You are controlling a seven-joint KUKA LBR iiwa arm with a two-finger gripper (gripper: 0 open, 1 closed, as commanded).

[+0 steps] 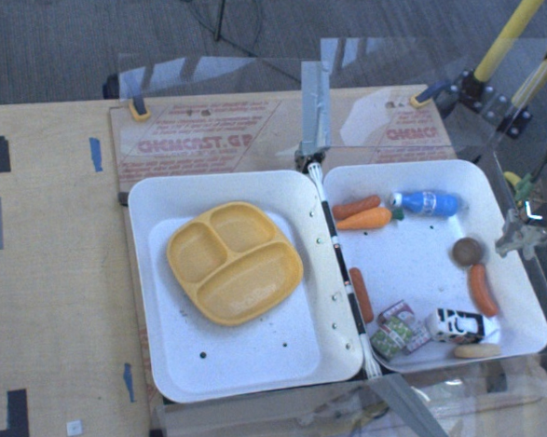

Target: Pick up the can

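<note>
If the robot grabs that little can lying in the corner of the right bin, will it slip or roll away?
The can lies on its side, so a nudge would probably roll it. It looks crumpled, so likely empty and light, and it may dent further when squeezed. The black-and-white carton beside it could crowd a grasp.

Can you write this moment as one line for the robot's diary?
step: pick up can | can: lying in right bin, front corner, untouched | gripper: at bin's right rim, away from can | picked: not yet

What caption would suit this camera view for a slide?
Yellow divided plate in the left bin; can, carrots, sausages and blue bottle in the right bin.
</note>
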